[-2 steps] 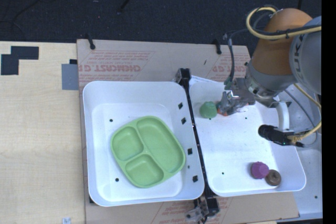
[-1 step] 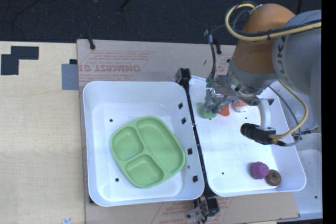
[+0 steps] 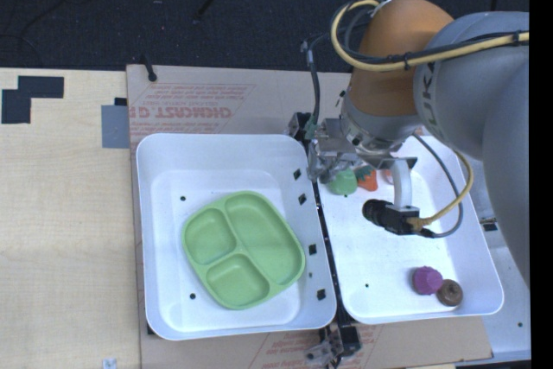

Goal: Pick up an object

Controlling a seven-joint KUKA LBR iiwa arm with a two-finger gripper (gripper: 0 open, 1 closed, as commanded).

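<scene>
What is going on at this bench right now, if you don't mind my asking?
A KUKA arm reaches in from the right and has its gripper low at the far left corner of the right bin, just above a small green object and an orange one. Nothing is visibly lifted. A purple object and a brown ring lie near the front right corner. The left bin holds a green divided tray.

**One fixed camera above the bench**

The camera looks down at a slant from fairly near. The left bin (image 3: 164,177) sits at frame centre, the right bin (image 3: 471,281) lower right, and dark floor crosses the top.
</scene>
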